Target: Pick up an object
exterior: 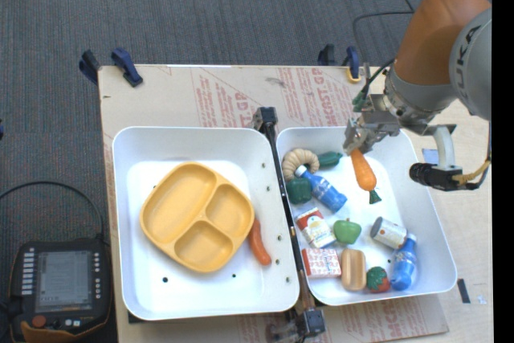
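gripper (359, 142) hung low over the far end of the right bin (438, 227), and the toy carrot (363, 171) lay directly below it, orange body slanting down and away with its green stalk at the far tip. whether the carrot's top end was caught or merely lying under the claw i could not tell, since the wrist hid that spot (the slanted overhead angle did not help), so i make no claim about how the claw was set.

just beside the claw, toward the divider, sat a coiled beige rope toy (300, 160) and a dark green piece (329, 159). a little further down from the claw lay a blue bottle (324, 190), a green pepper (347, 231), a small red-and-white carton (314, 226) and a silver can (389, 233). well apart from the claw, across the divider, the left bin (128, 173) held a yellow divided plate (197, 216) with an orange sausage (259, 243) touching its rim.

judging by position, the carrot looked like the intended pick. the risks seemed plain: a tapered, smooth body pinched near one end would tend to swing or slide out on the lift, because the weight sat away from the claw. a grip set slightly off could also push the carrot sideways against the bin floor rather than trap it. the dark green piece and rope toy were near enough that a stray approach might nudge them or catch one by mistake.
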